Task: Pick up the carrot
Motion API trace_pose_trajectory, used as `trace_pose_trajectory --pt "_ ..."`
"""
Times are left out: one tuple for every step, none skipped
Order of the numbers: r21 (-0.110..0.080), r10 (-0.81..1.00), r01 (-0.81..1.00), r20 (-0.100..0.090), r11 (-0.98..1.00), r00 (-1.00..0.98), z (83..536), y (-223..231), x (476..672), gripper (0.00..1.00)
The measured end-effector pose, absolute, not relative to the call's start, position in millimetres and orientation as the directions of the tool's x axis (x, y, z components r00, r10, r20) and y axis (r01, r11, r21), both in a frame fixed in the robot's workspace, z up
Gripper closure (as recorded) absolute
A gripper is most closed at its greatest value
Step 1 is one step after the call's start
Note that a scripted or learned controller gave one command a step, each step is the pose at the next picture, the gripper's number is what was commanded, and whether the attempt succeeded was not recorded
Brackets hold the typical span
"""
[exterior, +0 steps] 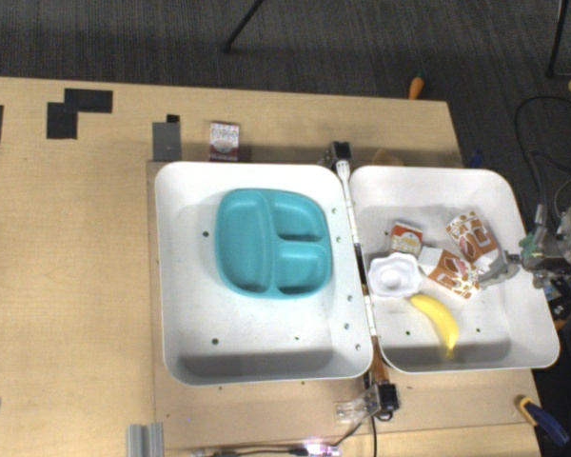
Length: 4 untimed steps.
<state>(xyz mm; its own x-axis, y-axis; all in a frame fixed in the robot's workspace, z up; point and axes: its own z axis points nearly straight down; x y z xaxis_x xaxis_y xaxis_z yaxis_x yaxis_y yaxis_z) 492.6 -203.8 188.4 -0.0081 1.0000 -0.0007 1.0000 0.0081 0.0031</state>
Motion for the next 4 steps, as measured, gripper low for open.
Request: trace_pose_trajectory --pt "0.010 1.000 1.000 -0.003 0.015 -0.015 200 -203 495.4 1.00" --pt "0.006 0.914 0.914 0.000 -0.407 0.407 195 -206 489.1 1.00" --pt "0.003 0.734 0.734 0.002 -0.679 0.679 224 -196 489.1 1.00" --pt "0.001 0.340 0.340 0.002 -0.940 0.940 261 -194 488.8 1.00"
